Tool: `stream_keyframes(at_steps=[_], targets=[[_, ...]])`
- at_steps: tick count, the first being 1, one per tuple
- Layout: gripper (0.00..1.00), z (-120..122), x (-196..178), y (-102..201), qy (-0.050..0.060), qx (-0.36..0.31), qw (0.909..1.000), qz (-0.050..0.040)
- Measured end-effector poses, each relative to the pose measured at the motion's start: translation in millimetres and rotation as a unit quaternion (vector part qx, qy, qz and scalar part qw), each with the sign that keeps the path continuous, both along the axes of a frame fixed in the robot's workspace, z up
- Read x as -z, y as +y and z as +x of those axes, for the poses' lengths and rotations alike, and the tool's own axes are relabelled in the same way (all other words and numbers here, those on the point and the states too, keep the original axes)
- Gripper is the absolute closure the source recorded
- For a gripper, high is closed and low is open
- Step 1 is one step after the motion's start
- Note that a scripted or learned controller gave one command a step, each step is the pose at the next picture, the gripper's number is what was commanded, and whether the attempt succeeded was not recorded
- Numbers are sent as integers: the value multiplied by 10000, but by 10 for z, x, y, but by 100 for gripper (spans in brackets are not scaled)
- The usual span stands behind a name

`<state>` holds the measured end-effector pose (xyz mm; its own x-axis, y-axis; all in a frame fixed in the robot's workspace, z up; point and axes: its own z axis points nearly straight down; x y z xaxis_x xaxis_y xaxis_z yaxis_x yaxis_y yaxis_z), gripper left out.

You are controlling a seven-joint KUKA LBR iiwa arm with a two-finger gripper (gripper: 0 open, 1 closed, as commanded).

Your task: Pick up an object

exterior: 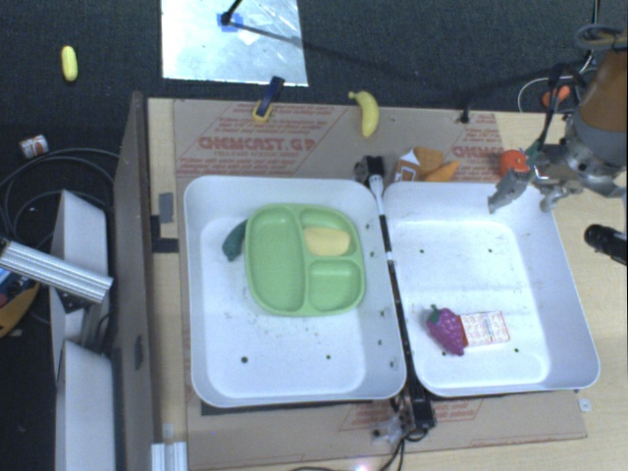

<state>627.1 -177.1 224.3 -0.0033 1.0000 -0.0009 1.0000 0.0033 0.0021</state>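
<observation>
Hovering open-fingered and holding nothing over the right bin's (569, 292) upper right corner, the end effector (525, 192) has the purple grape bunch (446, 330) down-left of it, touching a small carton (484, 329).

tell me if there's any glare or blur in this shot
Camera view: strong glare on the shiny sheet at the top; the white bins look bright but keep detail; the gripper at the right looks soft; the print on the small packet is too fuzzy to read.
</observation>
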Motion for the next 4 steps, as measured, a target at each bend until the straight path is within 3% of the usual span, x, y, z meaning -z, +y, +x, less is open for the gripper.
stream_keyframes(at_steps=[1, 2, 3, 4], targets=[[0, -585, 4, 443, 25, -14, 10000, 13], [0, -874, 849, 657, 49, 9, 10000, 20], [0, -1274, 1415, 894, 5, 12, 10000, 8], [0, -1403, 1399, 758, 3, 17, 10000, 5]])
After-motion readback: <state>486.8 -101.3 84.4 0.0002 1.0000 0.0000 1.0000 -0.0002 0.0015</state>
